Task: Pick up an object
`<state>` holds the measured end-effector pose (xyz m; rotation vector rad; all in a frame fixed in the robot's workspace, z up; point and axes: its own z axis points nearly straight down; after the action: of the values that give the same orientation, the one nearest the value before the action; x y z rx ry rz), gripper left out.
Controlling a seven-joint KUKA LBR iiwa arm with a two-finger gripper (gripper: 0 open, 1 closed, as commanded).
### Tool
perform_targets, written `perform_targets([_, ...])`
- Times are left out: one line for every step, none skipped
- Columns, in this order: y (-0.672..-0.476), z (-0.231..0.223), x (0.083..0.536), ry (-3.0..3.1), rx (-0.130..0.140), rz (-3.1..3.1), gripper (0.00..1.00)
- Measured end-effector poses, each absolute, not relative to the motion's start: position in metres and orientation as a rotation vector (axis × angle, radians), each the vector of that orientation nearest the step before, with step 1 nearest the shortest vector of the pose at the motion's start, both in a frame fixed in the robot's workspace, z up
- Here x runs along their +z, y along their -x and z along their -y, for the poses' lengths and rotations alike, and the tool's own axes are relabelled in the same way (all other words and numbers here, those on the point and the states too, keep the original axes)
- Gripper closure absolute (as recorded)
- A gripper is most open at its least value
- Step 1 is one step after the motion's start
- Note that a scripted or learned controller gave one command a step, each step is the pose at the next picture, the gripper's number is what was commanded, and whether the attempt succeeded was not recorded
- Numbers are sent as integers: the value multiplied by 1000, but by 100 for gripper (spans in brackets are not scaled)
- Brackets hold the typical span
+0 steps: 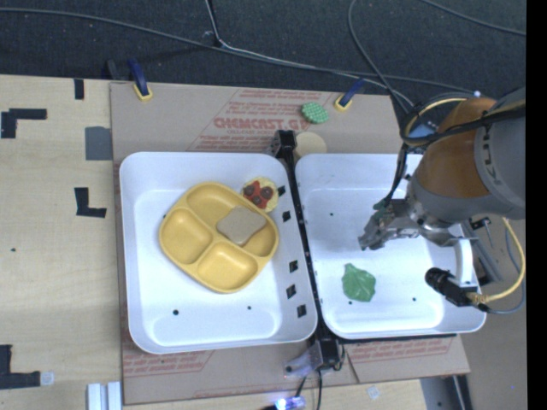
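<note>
Two shallow white plastic bins sit side by side on the tabletop (51, 254), on a brown cardboard sheet (231, 118). The left bin (145, 314) holds a yellow divided plastic plate (192, 237), set diagonally. A flat tan square piece (240, 225) lies on the plate near its centre, and a small dark red item (259, 194) rests at the plate's upper right edge. A small green dotted object (314, 112) lies on the cardboard beyond the bins. Black cables (385, 32) run across the dark floor behind the tabletop.

The right bin (333, 178) holds a crumpled green lump (358, 283), lying in the near half of the bin, apart from the walls. Its shape is roughly rounded, with a slight point toward the upper left; no clear long axis can be determined. Nothing lies around it on the bin floor.

The grey arm with the orange band (453, 165) reaches in from the right. The end effector (374, 236) hangs over the middle of the right bin, above and just behind the green lump, apart from it. Its fingers appear close together, though their exact opening cannot be told, and nothing is seen between them.
</note>
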<state>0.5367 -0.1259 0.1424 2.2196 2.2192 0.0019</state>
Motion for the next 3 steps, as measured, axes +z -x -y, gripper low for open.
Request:
perform_targets([-538, 122, 205, -2216, 5, -2220, 100])
perform_targets([-539, 122, 243, -2217, 2, -2221, 100])
perform_targets([-548, 64, 243, -2215, 1, -2231, 100])
